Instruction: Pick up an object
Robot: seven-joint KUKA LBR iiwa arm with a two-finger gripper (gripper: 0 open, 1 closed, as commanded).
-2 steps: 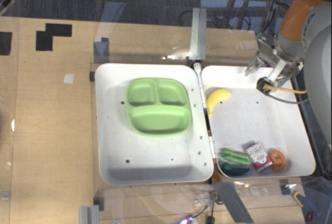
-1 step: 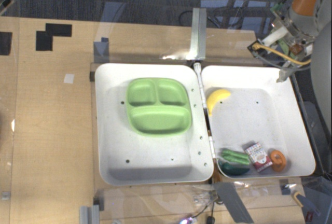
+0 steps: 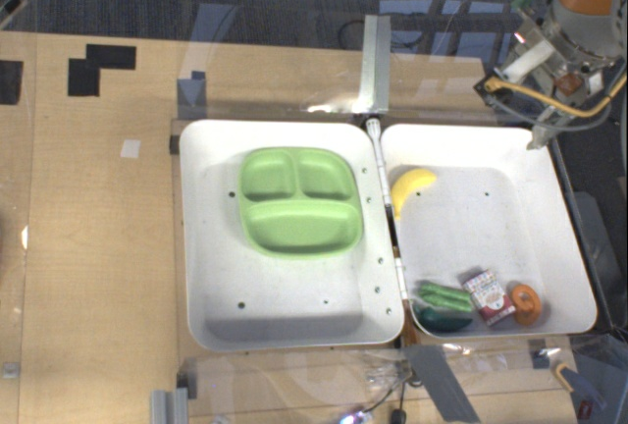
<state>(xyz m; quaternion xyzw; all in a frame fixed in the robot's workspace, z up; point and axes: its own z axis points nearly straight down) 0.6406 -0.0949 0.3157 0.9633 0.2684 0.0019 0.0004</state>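
The right bin (image 3: 491,216) holds a yellow banana (image 3: 412,185) against its left wall. In its near corner lie a green vegetable-like piece (image 3: 444,296), a dark teal item (image 3: 442,320), a small red and white carton (image 3: 488,297) and an orange round object (image 3: 526,303). A green divided plate (image 3: 299,199) rests in the left bin (image 3: 211,294). My gripper (image 3: 567,83) hangs on the orange-banded arm above the far right corner of the right bin, well apart from all the objects, with cables around it.
A metal post (image 3: 377,64) stands behind the seam between the bins. The wooden bench (image 3: 88,245) stretches to the left. Brackets and clutter (image 3: 432,383) sit at the near edge.
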